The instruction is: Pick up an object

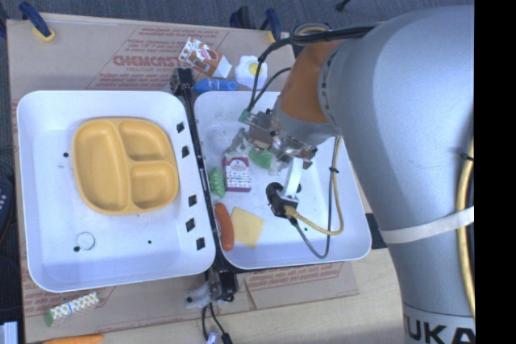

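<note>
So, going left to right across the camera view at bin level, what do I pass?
yellow divided tray → green item → red-and-white carton → gripper

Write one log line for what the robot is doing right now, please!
phase: reaching | hand: low in right bin, over red carton | nearby: sausage, cheese slice | left bin: yellow tray
</note>
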Robot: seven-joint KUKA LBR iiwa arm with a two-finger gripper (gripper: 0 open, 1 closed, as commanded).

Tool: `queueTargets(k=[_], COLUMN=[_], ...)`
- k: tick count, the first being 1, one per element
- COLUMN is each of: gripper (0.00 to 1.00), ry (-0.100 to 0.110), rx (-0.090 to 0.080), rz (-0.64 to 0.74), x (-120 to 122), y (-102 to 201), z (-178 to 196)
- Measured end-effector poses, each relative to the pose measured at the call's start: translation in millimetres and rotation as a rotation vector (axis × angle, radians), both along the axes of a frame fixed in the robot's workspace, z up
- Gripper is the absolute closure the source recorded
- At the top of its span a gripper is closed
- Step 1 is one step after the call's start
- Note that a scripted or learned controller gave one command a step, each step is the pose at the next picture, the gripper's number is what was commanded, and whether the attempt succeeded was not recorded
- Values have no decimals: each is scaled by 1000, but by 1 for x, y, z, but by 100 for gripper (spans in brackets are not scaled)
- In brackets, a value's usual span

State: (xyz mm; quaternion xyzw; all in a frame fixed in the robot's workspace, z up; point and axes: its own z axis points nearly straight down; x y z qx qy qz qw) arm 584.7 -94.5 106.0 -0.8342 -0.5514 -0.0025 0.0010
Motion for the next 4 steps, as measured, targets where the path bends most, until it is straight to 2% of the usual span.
queueTargets(k=[1, 2, 3, 4], gripper=[0, 0, 0, 0], ry=[-5, 1, 11, 10], rx=[3, -1, -3, -2], rz=[-544, -542, -713, -284], x=[-33, 43, 58, -15], y=[0, -3, 4, 47], z=[-10, -11, 19, 85])
